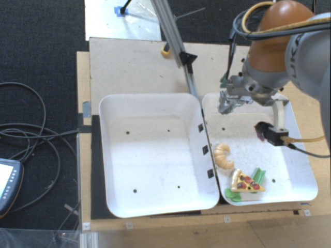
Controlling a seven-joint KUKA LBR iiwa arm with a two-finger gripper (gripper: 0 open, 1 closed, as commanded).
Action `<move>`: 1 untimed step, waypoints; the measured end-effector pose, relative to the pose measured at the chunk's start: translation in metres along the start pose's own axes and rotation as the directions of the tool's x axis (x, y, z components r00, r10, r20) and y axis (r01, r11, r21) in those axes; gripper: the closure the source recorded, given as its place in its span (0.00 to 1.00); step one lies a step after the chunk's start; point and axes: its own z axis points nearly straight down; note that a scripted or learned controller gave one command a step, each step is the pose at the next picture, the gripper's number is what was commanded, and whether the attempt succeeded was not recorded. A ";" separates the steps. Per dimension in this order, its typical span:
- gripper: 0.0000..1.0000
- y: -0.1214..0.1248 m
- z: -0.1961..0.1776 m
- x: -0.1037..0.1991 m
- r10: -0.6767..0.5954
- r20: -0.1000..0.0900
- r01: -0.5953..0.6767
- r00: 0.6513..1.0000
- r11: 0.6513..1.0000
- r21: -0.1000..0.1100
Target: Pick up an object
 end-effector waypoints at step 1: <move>1.00 0.028 0.005 0.057 0.000 0.000 0.000 1.000 1.000 0.000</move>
